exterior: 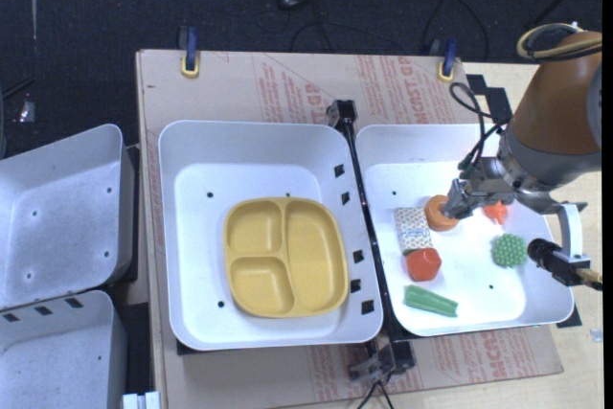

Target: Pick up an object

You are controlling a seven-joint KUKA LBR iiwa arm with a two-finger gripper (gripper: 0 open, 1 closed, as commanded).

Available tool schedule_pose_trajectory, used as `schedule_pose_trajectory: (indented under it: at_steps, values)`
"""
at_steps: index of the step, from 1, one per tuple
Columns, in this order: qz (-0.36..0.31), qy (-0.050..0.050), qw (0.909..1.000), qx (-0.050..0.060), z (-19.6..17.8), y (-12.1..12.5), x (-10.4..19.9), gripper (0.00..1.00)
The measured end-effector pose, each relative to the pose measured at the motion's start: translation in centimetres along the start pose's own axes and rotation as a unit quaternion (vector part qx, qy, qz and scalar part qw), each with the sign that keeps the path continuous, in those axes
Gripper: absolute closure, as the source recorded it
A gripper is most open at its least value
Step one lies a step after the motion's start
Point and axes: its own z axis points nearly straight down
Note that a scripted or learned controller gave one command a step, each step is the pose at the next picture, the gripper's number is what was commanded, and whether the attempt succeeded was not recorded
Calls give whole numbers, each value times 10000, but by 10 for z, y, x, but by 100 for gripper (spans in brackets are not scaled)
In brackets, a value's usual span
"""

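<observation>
The tool [464, 203] sits low in the right bin [536, 306], touching an orange round object [441, 214] near the bin's middle; whether it grips cannot be told. This looks like the grasp step; next comes closing and lifting. The object is small, rounded, orange-brown, beside a patterned packet [412, 227] and red block [423, 263].

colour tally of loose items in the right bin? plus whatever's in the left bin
Right bin:
Orange: 2, a round piece at the end effector and a small piece
Red: 1, a block
Green: 2, a bumpy ball and a long flat piece
Patterned white: 1, a packet
Left bin:
Yellow: 1, a divided tray
Total: 7
</observation>
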Motion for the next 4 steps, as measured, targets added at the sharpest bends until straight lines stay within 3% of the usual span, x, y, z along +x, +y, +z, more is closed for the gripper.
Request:
schedule_pose_trajectory:
  at_steps: [1, 4]
  values:
    - [-3, -2, 10000, 0, -44, 1, 0, 100]
    - [-30, 11, 10000, 16, -48, 13, 153, 100]
